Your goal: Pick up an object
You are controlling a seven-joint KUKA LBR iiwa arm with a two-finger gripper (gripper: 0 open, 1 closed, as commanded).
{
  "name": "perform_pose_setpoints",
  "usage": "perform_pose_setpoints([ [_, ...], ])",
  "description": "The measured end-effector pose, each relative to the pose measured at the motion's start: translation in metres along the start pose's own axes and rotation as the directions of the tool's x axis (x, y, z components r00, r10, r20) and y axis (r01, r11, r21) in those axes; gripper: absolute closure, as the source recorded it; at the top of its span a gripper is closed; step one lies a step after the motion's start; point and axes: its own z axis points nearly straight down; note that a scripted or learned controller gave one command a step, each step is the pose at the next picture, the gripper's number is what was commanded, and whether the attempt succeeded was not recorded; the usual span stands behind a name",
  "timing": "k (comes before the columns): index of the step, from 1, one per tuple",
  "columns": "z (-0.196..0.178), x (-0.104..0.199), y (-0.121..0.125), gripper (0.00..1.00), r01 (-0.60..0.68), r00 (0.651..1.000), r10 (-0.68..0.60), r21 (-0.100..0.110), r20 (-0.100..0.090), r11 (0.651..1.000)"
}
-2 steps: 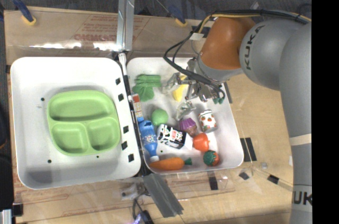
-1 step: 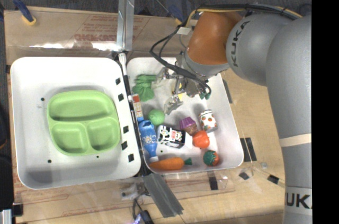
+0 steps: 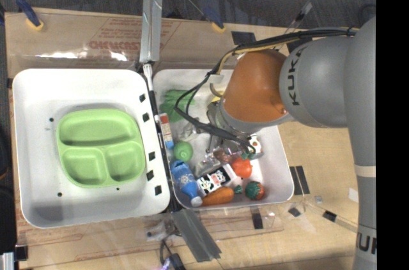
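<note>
Jumbled small toys [image 3: 220, 182] in the right bin's [image 3: 281, 166] near corner.

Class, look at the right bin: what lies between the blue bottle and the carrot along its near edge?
In the camera view, a black-and-white cow-patterned carton lies between the blue bottle and the carrot.

Pincer [image 3: 225, 150] fingers lost among clutter; arm [image 3: 319, 80] hides right bin [image 3: 281, 163] back.
</note>
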Motion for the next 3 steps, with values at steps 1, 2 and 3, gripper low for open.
perform_pose_setpoints([
  [1,-0.011,-0.003,0.001,1.0,0.008,1.0,-0.008,0.001,0.004,1.0],
  [2,-0.141,-0.072,0.036,1.0,0.053,0.998,-0.053,0.006,0.014,0.999],
  [3,-0.152,-0.112,-0.01,1.0,0.213,0.977,-0.213,0.004,0.004,0.977],
])
